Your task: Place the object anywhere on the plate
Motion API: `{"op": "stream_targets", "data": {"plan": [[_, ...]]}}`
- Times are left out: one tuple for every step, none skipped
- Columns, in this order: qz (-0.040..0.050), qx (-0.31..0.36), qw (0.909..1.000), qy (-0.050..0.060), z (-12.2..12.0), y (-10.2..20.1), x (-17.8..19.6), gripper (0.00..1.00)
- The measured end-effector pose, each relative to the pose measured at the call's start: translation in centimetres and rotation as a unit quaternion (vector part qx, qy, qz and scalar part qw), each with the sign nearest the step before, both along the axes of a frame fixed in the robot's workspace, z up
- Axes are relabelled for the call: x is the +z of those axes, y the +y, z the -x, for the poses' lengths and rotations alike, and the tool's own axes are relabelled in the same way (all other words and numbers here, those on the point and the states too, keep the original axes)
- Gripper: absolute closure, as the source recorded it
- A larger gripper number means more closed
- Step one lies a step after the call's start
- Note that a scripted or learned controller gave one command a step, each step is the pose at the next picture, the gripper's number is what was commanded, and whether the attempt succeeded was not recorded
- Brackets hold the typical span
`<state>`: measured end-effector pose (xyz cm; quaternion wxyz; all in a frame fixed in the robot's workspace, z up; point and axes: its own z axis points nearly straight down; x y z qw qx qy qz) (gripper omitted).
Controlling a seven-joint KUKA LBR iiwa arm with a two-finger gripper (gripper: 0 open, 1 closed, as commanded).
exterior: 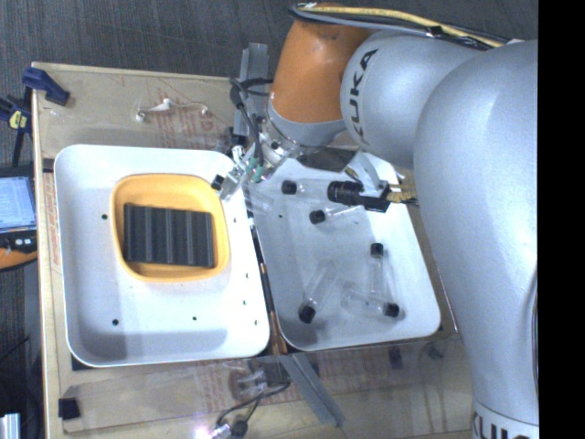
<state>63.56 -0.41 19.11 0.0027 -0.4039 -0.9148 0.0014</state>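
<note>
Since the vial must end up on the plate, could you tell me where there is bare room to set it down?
The yellow plate has bare rim all round its dark ribbed insert; the left bin is bare white below it. The right bin is crowded with clear vials.

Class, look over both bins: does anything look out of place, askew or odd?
The clear vials in the right bin lie tipped on their sides, pointing different ways rather than upright. The yellow plate in the left bin sits square, bearing a dark ridged insert. Nothing looks spilled or broken.
</note>
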Motion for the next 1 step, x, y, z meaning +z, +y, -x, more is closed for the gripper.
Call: {"op": "stream_targets", "data": {"plan": [[0.0001, 0.000, 1.0000, 0.000, -0.01, -0.04, 0.01, 0.00]]}}
